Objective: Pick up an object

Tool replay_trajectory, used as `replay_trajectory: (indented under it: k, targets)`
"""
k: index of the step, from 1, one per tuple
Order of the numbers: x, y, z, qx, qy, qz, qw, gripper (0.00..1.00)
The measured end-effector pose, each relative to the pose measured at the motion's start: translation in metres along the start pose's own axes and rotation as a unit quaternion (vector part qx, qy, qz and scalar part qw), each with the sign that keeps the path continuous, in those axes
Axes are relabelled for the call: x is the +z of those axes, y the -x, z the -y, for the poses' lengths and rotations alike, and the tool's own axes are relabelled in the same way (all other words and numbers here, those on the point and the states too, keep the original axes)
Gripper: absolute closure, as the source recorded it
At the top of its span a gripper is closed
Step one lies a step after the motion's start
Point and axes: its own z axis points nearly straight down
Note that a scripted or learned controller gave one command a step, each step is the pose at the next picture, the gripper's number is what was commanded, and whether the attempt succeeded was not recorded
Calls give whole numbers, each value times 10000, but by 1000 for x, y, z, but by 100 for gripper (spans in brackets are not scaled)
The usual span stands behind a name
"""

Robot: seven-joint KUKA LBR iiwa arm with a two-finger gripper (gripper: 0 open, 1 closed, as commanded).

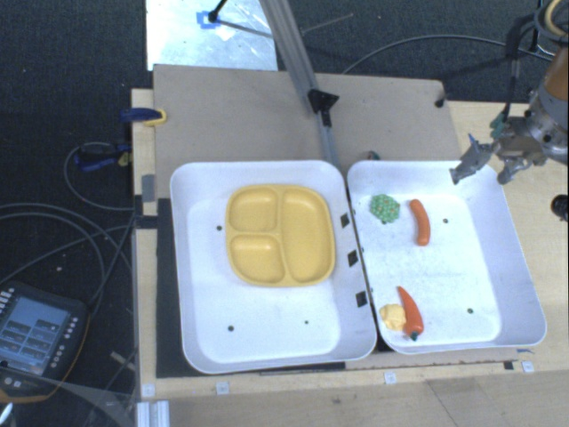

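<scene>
Arm waits above the toys

A yellow plate (280, 235) sits in the left bin (200, 327). In the right bin (507, 265) lie a green ball (385, 208), a sausage (420, 221) and a carrot (410, 312). The gripper (488, 160) hangs over the bin's far right corner, fingers spread wide, holding nothing.

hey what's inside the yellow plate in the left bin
The yellow plate shows three bare compartments. The food lies in the right bin instead: green piece, sausage, carrot, yellow piece. Whatever's underneath the plate is covered.
</scene>
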Motion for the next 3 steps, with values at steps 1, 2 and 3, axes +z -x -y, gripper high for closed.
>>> replay_trajectory:
  k: [1,2,3]
  targets:
    - [0,0,0,0,0,0,10000,0]
    - [42,2,-1,25,-17,3,10000,0]
    - [94,9,7,33,-23,1,10000,0]
